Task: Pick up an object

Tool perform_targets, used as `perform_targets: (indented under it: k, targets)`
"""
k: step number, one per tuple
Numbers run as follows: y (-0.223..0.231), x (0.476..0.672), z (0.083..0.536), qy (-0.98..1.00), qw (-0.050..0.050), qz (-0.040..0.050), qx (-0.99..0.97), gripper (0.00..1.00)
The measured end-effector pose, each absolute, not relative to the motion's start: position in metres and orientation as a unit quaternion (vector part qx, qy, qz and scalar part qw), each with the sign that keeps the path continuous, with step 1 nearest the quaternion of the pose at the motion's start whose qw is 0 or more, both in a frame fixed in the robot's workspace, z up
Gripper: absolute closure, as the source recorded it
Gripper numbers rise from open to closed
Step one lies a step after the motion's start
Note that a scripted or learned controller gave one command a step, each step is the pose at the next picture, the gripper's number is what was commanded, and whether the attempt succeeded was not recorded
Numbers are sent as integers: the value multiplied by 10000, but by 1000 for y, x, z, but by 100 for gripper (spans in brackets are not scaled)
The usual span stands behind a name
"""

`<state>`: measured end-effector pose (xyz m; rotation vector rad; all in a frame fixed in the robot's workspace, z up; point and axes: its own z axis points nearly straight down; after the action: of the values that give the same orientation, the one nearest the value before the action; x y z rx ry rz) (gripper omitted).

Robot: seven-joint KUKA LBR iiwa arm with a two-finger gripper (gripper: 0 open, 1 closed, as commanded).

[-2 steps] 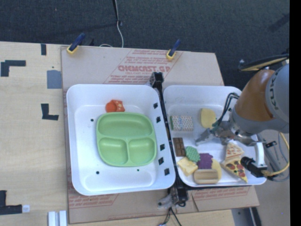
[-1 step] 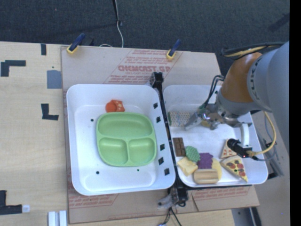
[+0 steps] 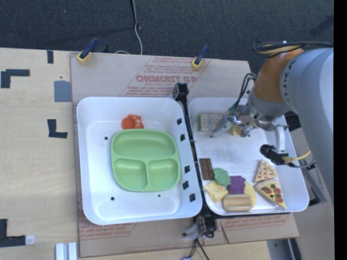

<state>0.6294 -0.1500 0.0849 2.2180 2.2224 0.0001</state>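
The arm (image 3: 295, 83) reaches into the right bin (image 3: 246, 156), its gripper (image 3: 225, 124) low beside a speckled block (image 3: 209, 121). Toy foods cluster at that bin's near edge, pizza slices (image 3: 269, 186) among them. The left bin (image 3: 92, 161) holds a green tray (image 3: 145, 160) and a red piece (image 3: 132, 122).

Robotics lab setup. Two white bins (image 3: 87, 145) are set on a cardboard sheet (image 3: 157, 77) clamped to a wooden table (image 3: 32, 161) with blue-yellow clamps (image 3: 87, 50). Black tape marks (image 3: 54, 129) are seen on the table, dark carpet (image 3: 65, 10) beyond, a cable (image 3: 135, 20) hanging, toy food (image 3: 238, 191) as test objects.
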Motion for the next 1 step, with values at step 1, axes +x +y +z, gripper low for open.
perform_targets:
  k: [1]
  targets:
    - [-120,656,83,7058,-34,-98,7083,0]
